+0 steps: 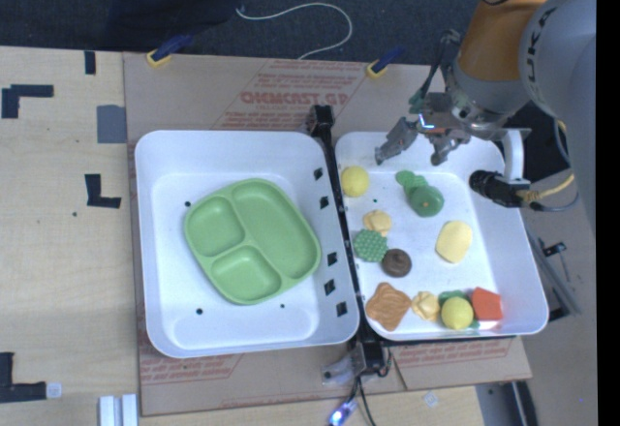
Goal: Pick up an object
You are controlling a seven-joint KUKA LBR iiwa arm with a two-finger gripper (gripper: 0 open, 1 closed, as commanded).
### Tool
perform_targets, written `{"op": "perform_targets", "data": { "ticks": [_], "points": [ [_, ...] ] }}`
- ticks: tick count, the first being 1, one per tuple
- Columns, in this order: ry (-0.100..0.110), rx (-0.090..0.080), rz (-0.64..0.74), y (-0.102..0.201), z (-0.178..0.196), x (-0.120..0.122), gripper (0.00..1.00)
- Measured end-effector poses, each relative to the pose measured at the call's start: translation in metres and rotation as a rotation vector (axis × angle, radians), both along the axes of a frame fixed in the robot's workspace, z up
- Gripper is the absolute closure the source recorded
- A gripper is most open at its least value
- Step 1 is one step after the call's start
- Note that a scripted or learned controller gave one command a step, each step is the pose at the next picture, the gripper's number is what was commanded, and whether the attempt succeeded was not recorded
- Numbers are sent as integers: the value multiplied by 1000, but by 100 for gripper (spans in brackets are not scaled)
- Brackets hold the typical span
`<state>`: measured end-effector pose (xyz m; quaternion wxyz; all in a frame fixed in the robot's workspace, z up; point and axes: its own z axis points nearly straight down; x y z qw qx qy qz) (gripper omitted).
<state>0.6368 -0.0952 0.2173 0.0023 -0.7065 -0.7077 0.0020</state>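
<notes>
Two fingers of our gripper [418,149] hang spread and holding nothing over the right bin [513,264], above a green toy [420,194].

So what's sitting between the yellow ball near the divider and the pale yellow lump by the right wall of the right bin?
In the camera view, the dark green bottle-shaped toy lies between the yellow ball and the pale yellow lump, just under the gripper.
</notes>
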Motion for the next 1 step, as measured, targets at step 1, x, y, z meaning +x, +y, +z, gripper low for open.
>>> {"op": "perform_targets", "data": {
  "ticks": [1],
  "points": [
    [9, 5, 9, 116, -39, -62, 0]
  ]
}}
